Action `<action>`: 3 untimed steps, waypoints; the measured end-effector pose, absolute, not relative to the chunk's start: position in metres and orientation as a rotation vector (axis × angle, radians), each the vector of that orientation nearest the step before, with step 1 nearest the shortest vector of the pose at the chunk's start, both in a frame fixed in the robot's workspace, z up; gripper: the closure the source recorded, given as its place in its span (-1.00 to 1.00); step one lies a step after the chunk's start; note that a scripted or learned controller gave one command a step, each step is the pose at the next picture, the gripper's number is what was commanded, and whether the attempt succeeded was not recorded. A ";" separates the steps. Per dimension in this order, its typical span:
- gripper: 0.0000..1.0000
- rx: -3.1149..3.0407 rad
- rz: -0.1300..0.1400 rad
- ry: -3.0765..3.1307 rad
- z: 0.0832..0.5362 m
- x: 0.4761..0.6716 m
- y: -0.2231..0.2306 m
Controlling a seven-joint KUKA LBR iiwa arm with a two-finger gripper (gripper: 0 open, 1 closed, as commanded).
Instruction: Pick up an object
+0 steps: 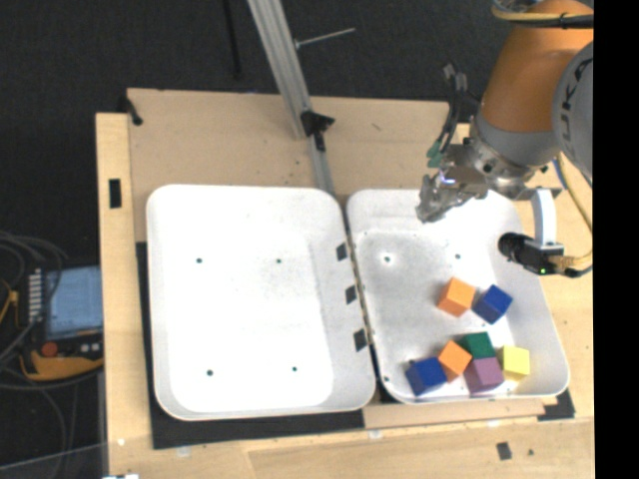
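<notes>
Nearest the camera, a cluster of cubes sits along the right bin's (399, 267) front edge: blue cube (425, 375), orange cube (454, 357), green cube (479, 344), purple cube (484, 374) and yellow cube (515, 361). Farther back, a second orange cube (457, 296) touches another blue cube (491, 303). Above the bin's far edge hangs the gripper (437, 202), well apart from them; its grip state cannot be made out. Beside it lies the left bin (250, 297).

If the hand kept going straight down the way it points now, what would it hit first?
Probably bare floor of the right bin near its far edge. The hand hangs there, well away from the cubes at the near right; height is hard to judge.
</notes>
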State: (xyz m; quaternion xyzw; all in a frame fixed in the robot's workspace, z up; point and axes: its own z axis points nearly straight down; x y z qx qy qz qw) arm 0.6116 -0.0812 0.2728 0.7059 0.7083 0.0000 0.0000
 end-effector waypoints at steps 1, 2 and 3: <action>1.00 2.217 0.001 2.223 0.275 0.626 -0.037; 1.00 2.216 -0.002 2.228 0.257 0.636 0.014; 1.00 2.218 -0.003 2.227 0.241 0.642 0.065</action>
